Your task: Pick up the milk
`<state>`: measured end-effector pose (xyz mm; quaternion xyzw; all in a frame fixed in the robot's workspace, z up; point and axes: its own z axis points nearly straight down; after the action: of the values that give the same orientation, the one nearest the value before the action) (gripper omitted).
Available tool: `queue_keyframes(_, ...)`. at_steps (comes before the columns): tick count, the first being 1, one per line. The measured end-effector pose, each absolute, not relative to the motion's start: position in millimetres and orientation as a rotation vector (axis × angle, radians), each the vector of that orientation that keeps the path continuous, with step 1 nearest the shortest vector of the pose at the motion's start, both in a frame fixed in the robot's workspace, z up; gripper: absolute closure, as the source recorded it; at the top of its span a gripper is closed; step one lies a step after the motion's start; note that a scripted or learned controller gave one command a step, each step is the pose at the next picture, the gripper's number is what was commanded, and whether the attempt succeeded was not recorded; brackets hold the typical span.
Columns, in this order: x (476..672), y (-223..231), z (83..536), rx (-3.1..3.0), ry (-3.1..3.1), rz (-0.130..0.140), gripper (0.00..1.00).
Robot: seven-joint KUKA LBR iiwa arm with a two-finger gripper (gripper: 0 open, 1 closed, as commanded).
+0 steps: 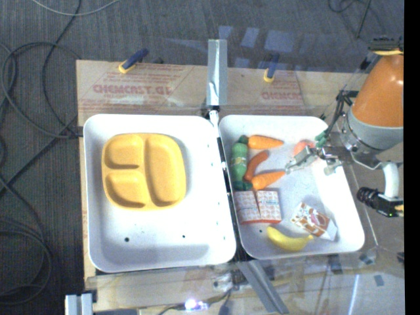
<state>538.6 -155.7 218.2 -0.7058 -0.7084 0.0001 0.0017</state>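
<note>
Although red lettering runs across the cardboard sheet point(157, 87) behind the bins, it is faded and lies the wrong way round for this view, so it cannot be read. Printing also covers the red and white packet point(258, 206) lying flat in the right bin point(341, 195), but it is too small to make out. The milk point(312, 221), a small white carton with red and orange markings, lies on its side near that bin's front right corner, just beside a banana point(289, 240); its label is illegible.

At the back of the right bin the end effector point(303, 157) hangs low over the floor, well apart from the milk, its thin fingers spread and nothing between them. A small orange-red thing just behind it is partly hidden and hard to name. Three carrots point(265, 142) and a green bottle point(238, 164) lie to its left. In the left bin point(98, 241) sits a yellow divided tray point(144, 169). The arm point(380, 100) is cut off at the right.
</note>
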Motion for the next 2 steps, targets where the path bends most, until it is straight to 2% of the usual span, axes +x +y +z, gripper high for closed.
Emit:
queue_keyframes(1,483.6,-207.0,156.5,-2.124,-2.311,0.001,0.0)
queue_keyframes(2,486.7,-199.3,89.8,-1.585,-2.724,-0.003,0.0)
